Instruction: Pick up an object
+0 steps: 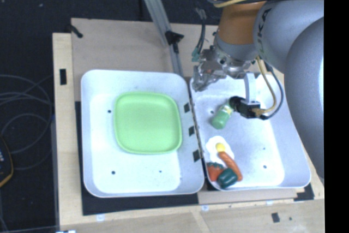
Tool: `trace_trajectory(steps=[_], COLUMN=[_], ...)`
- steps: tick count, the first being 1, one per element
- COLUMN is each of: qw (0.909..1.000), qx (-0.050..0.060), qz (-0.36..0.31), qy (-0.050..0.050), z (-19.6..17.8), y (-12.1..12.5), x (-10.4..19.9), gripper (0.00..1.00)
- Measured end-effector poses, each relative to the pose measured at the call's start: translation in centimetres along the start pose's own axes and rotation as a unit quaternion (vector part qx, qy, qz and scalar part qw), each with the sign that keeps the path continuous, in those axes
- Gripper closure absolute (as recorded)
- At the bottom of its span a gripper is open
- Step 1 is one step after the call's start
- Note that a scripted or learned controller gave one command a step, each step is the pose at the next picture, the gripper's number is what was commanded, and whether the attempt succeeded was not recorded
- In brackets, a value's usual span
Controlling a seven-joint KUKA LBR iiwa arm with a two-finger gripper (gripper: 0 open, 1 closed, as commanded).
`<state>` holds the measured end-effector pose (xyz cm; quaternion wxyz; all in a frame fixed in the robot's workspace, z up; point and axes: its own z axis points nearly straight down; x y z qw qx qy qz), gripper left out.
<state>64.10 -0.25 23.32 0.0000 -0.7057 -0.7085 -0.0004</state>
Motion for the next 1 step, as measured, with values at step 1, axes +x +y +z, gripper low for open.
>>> trace_trajectory(steps=[1], qw=[1.0000], qx=[0.000], qz=[0.000], qy=[0.000], z=[0.59], y=[0.22], x=[5.93], gripper=[1.00])
